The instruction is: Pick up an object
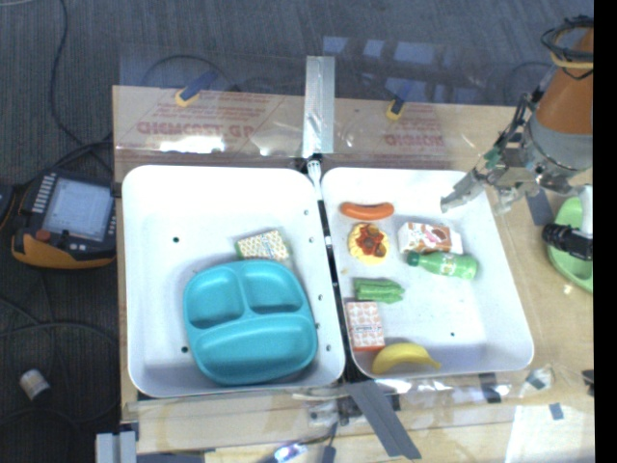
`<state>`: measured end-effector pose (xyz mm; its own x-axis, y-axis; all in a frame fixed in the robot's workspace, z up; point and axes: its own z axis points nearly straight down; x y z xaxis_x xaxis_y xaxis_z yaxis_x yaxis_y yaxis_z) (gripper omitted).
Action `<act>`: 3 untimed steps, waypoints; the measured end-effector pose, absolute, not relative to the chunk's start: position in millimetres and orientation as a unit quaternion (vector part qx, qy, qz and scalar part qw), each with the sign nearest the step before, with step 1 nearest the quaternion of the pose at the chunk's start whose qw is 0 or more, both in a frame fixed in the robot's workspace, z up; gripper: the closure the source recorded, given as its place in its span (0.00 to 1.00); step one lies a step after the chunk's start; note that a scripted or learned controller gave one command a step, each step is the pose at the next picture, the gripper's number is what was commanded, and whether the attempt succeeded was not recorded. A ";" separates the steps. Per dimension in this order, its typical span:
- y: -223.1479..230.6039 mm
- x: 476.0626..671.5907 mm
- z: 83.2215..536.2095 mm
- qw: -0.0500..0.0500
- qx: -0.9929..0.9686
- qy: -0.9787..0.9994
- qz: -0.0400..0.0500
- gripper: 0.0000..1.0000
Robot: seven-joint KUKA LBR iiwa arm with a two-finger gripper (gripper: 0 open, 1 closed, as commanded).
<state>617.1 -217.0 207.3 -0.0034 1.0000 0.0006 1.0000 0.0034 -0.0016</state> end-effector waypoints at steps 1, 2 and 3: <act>-218.5 583.2 113.1 0.001 -0.645 -0.764 -0.003 0.00; -167.7 568.9 99.4 -0.015 -0.631 -0.775 -0.006 0.00; -72.5 579.4 208.6 0.001 -0.505 -0.863 0.000 0.00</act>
